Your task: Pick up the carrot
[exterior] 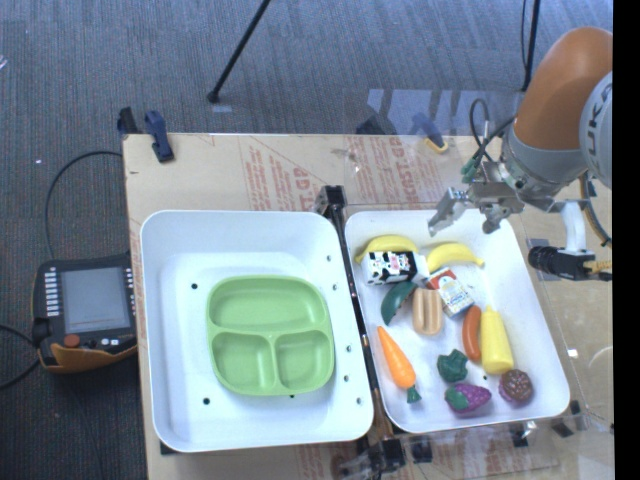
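1. Leftmost, a green tray (pixel 270 333) sits in the left bin (pixel 165 268).
2. Near the right bin's (pixel 535 298) left wall lies the carrot (pixel 396 358), untouched.
3. Above that bin's far edge, the gripper (pixel 467 215) hovers, fingers spread apart, holding nothing.

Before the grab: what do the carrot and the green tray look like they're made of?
Carrot: probably moulded plastic toy, smooth orange body with slight sheen and a dark green tip. Green tray: likely rigid plastic, uniform pale green, matte, with moulded compartments. Neither can be confirmed by look alone.
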Controlling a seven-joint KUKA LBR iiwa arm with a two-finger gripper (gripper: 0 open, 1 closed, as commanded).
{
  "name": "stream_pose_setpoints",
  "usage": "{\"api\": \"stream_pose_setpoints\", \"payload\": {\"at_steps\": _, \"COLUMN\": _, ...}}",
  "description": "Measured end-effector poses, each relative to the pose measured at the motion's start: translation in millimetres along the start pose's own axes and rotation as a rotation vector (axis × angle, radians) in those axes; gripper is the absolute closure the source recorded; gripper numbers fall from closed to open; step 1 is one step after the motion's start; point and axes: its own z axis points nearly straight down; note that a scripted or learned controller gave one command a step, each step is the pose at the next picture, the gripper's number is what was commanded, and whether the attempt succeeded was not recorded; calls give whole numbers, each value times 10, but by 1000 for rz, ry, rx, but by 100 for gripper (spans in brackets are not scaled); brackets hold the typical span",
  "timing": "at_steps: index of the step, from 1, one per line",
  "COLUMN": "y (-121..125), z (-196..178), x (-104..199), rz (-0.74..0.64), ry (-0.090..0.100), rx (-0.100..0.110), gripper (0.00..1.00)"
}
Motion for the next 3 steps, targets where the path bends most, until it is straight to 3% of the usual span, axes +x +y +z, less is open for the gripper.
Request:
{"api": "stream_pose_setpoints", "payload": {"at_steps": 1, "y": -750, "z": 439, "x": 600, "rz": 48, "ry": 3, "rx": 11, "gripper": 0}}
{"api": "stream_pose_setpoints", "payload": {"at_steps": 2, "y": -1126, "z": 1153, "x": 464, "rz": 151, "ry": 1, "rx": 14, "gripper": 0}}
{"api": "stream_pose_setpoints", "payload": {"at_steps": 3, "y": -1539, "z": 1422, "x": 480, "rz": 524, "ry": 1, "rx": 9, "gripper": 0}}
